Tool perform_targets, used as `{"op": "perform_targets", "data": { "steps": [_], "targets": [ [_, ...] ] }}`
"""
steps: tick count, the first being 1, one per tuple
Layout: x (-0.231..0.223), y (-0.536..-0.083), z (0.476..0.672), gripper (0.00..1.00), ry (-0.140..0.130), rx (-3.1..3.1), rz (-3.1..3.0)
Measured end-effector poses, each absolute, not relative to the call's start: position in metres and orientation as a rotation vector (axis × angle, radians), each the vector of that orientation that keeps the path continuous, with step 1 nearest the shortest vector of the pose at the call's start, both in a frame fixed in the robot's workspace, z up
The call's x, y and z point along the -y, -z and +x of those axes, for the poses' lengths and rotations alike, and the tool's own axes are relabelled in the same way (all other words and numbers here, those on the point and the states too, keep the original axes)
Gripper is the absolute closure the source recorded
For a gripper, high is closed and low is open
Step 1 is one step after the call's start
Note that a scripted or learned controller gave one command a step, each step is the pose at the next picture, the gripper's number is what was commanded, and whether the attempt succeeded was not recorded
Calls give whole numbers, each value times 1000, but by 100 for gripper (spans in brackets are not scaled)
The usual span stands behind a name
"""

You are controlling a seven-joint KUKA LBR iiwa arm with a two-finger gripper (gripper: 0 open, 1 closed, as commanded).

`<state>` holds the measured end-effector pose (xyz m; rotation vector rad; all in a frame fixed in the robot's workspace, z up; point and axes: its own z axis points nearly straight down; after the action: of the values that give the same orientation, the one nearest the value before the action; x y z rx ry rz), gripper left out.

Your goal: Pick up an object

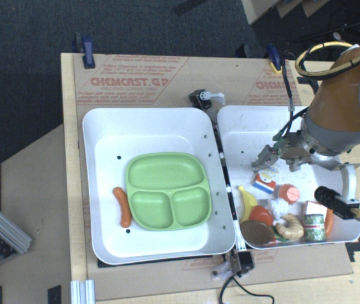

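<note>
**Obs.** Gripper (266,159) sat over the middle of the right bin (243,128). Whether it was open or closed could not be told from this angle, and nothing was seen held in it. Candidate objs lay packed in that bin's 6 o'clock half.
- Nearest was a small white carton (263,183) w/ blue and red print, just at the gripper's 6 o'clock and apart from it.
- A yellow banana (248,201) lay at the carton's 7 o'clock, beside the dividing wall and close against a red tomato (262,215).
- A brown round piece (257,233) sat by the 6 o'clock rim.
- A green-labelled can (314,227) stood toward 4 o'clock.

**Risks (judgement).**
- Items were crowded, so a descent on the carton could nudge its neighbours or take in two objs at once.
- The carton appeared tilted, so it would prob. slip out if caught on a corner.
- The banana and brown piece lay too near the walls, and the gripper could strike an edge there before closing.

**Clearance.**
- The right bin's 12 o'clock half was bare, giving ample room for approach and retreat.
- The left bin (104,144) held a green divided plate (167,189) w/ an orange sausage (123,206) at its 8 o'clock.
- The sausage lay alone w/ free floor on its outer side, making it an easier target.
- It was well apart from the gripper, off toward 8 o'clock across the divider.
</note>
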<state>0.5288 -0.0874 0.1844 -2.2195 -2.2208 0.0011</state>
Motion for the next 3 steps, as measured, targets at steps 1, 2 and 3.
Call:
{"op": "perform_targets", "data": {
  "steps": [1, 2, 3],
  "targets": [
    [96, -83, 550, 0, -1, 2224, -2230],
    [143, -90, 645, 0, 10, 2234, -2231],
    [162, -88, 624, 0, 1, 2223, -2226]
  ]
}}
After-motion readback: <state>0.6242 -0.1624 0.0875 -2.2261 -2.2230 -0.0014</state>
